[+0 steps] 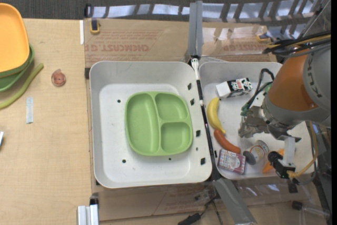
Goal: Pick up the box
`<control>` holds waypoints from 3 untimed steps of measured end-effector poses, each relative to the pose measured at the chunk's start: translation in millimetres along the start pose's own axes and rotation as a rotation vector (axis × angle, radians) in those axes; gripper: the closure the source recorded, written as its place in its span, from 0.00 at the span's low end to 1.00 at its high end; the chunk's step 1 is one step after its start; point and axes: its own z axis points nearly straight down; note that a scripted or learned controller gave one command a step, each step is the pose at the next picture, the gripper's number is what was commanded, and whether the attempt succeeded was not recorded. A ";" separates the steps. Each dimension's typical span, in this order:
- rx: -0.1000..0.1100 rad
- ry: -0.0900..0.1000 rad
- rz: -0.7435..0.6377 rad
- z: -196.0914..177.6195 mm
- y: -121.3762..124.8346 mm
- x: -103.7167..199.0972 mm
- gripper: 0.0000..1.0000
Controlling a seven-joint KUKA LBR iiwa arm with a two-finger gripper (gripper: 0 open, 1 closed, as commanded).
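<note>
A small white and black box [234,87] lies at the back of the right bin [239,67]. A pink printed box [231,162] lies flat at that bin's front left corner. My gripper [251,128] hangs low over the middle of the right bin, below the orange band of the arm [295,87]. It stands between the two boxes, apart from both, just right of a yellow banana [212,113] and a red-orange sausage-shaped item [226,140]. Nothing shows in its grasp.
The left bin [100,113] holds a green three-compartment plate [159,124]. A small round metal item [258,151] and an orange piece [268,167] lie near the right bin's front. Orange and green dishes [11,50] sit on the bench at far left.
</note>
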 end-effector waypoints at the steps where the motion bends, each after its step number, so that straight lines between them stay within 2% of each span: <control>1: -0.002 -0.001 0.004 -95.9 -31.5 70.2 1.00; 2: -0.005 -0.003 -0.633 -153.6 10.3 91.5 1.00; 3: -0.004 -0.003 -0.501 -184.0 56.6 147.8 1.00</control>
